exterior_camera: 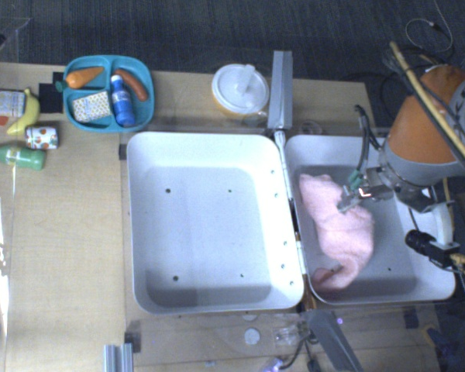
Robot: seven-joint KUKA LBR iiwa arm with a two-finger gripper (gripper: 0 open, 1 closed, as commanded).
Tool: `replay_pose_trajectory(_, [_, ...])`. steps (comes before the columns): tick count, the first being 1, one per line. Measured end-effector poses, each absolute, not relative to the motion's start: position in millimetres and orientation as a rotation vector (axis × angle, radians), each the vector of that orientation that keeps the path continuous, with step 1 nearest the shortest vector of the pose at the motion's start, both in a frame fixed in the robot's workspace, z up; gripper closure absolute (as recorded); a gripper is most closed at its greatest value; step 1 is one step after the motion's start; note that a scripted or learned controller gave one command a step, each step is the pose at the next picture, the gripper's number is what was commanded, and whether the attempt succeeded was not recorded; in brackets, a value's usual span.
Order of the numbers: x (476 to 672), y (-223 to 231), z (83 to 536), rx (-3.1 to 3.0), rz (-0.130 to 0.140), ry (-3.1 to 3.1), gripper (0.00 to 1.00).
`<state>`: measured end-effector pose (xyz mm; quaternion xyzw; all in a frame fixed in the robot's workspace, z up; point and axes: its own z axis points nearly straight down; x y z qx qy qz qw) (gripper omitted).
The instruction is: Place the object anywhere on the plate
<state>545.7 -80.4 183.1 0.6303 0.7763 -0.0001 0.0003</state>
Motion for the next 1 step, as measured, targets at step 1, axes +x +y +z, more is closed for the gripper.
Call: replay_pose_trajectory(1, [547.4, -79.5, 223.2, 1.971, 0.000, 2.445, 1.00])
